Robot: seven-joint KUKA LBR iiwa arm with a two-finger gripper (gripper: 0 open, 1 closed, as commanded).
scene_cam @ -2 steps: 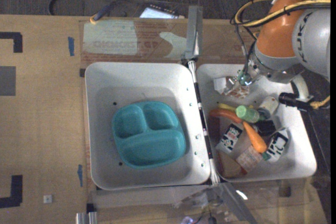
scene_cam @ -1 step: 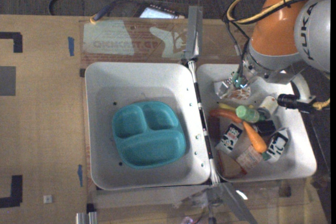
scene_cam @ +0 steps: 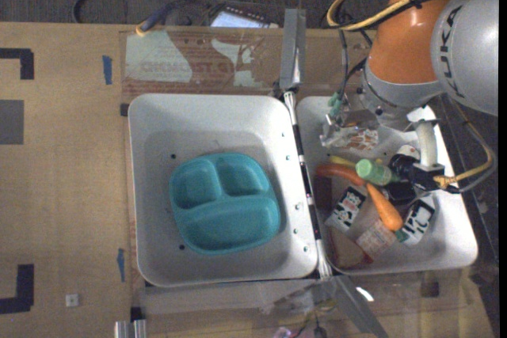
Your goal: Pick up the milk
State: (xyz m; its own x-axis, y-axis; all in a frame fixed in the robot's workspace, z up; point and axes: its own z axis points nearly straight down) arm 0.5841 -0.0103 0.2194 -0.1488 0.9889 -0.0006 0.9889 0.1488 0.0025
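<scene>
Two small milk cartons with black-and-white cow print lie in the right bin [scene_cam: 459,245]. One milk carton [scene_cam: 347,208] is near the bin's left wall and the other milk carton [scene_cam: 418,218] is toward its right side. An orange carrot [scene_cam: 384,206] lies between them. My gripper [scene_cam: 360,119] hangs under the orange-banded wrist [scene_cam: 404,36] over the back of this bin, above a crinkled snack bag [scene_cam: 354,138] and well back from both cartons. Nothing can be seen held in it.
A green bottle [scene_cam: 372,170] and a red-orange item [scene_cam: 337,170] lie mid-bin, with a tan packet [scene_cam: 374,237] near the front. The left bin [scene_cam: 150,123] holds a teal divided plate [scene_cam: 226,200]. A metal divider [scene_cam: 291,51] runs between the bins.
</scene>
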